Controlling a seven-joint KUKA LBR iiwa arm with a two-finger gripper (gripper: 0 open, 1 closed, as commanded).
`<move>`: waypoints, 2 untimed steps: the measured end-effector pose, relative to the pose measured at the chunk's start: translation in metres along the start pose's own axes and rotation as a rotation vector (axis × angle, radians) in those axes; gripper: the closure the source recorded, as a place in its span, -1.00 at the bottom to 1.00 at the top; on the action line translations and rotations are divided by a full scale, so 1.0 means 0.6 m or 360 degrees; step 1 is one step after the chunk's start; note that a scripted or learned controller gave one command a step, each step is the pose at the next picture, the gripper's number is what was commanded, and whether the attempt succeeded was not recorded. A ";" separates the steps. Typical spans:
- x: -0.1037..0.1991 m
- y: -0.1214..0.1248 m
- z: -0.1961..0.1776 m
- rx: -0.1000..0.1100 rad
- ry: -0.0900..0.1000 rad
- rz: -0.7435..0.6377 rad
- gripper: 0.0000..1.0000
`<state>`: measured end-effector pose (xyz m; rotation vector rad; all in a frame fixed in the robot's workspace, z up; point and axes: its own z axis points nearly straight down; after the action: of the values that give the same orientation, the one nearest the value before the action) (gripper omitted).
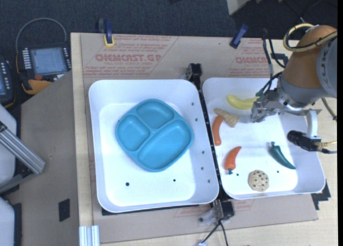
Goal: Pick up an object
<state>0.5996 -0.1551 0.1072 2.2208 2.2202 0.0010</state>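
A yellow banana (239, 102) is lying curved near the far edge of the right bin (305, 188). Nearer than it, a tan cone (226, 117) and an orange carrot (216, 129) are lying close together. An orange-red pepper (232, 158) is sitting mid-bin, a speckled cookie (258, 180) is resting toward the bin's near edge, and a green pepper (281, 155) is lying right of those.

Both white bins (102, 132) look like smooth, slightly glossy plastic, and the blue divided plate (154, 134) at centre left has a satin plastic sheen. The desk (161, 52) is covered in matt brown cardboard with red print across the upper middle. The small food pieces at right, such as the yellow banana (238, 101) and red pepper (232, 158), appear smooth moulded plastic, while the round cookie (259, 180) looks rougher and speckled.
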 end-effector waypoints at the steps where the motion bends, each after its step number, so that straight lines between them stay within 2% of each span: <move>1: 0.006 -0.002 -0.073 -0.0006 -0.0002 -0.0002 1.00; 2: -0.011 0.001 -0.158 -0.0010 -0.0004 -0.0001 1.00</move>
<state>0.6002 -0.1615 0.2023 2.2160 2.2164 0.0049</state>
